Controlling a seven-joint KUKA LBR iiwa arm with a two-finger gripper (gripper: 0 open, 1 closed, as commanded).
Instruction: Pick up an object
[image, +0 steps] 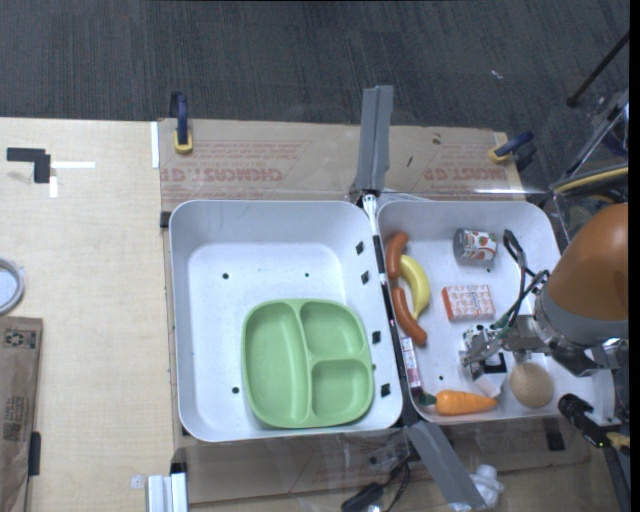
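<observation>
The right bin (440, 212) holds several items. Two sausages (404, 300) and a yellow banana (416, 284) lie along its left wall. A small can (475, 246) sits near the back, and a red-and-white packet (468, 302) lies in the middle. An orange carrot (464, 402) rests at the front wall, with a tan egg-shaped object (531, 385) to its right. My gripper (480, 352) is low in the bin's front right, just above the carrot and left of the egg. The arm's orange band (598, 262) rises to the right.
A green divided plate (308, 362) lies in the left bin (200, 300). A grey post (376, 138) stands behind the divider between the bins. Clamps (180, 124) hold cardboard at the back. A tape roll (8, 288) sits at the far left.
</observation>
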